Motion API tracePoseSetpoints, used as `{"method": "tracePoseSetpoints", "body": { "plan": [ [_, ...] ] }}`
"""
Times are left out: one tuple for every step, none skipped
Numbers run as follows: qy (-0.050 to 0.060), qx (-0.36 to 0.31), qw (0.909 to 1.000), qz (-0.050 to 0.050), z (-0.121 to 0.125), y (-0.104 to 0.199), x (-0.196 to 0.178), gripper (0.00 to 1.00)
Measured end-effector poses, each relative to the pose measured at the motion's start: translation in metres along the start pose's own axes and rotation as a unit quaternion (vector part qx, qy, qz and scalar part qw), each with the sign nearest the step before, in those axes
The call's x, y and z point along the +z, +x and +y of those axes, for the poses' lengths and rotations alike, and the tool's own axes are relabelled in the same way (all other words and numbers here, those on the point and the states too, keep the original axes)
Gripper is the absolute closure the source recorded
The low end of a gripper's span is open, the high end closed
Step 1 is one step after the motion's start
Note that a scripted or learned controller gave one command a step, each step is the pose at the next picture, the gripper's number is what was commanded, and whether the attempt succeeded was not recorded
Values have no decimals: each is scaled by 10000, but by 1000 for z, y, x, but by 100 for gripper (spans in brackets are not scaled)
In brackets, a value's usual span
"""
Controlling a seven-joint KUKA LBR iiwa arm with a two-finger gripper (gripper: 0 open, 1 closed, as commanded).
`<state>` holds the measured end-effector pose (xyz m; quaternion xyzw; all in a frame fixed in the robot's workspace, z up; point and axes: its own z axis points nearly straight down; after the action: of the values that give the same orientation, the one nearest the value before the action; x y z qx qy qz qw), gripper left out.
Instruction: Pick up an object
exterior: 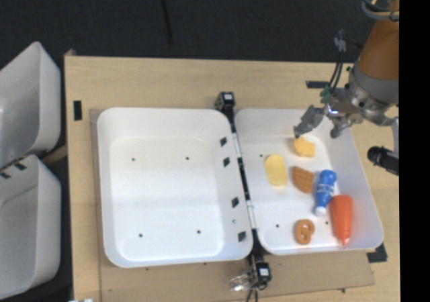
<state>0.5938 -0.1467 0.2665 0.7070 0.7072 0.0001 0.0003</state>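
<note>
The right bin (pixel 265 134) holds several toy foods. A yellow-orange block (pixel 304 147) lies near its far side, with a pale yellow oval piece (pixel 275 170) and a brown ridged piece (pixel 303 179) in front of it. Closer still are a blue bottle (pixel 324 191), an orange-red carrot (pixel 342 219) and a small brown pretzel (pixel 304 231). My gripper (pixel 322 124) hangs open over the far right part of this bin. Its left finger (pixel 307 121) is just above the yellow-orange block. Nothing is between the fingers.
The left bin (pixel 161 186) sits beside the right one, with a black clipped divider (pixel 238 173) between them. Two white containers (pixel 23 160) stand off the bench at the left. The wooden bench edge (pixel 201 66) runs behind both bins.
</note>
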Motion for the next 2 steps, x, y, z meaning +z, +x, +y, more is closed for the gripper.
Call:
{"method": "tracePoseSetpoints", "body": {
  "plan": [
    [53,-7,10000,11,-12,25,107,0],
    [37,10,10000,6,-40,46,170,0]
  ]
}}
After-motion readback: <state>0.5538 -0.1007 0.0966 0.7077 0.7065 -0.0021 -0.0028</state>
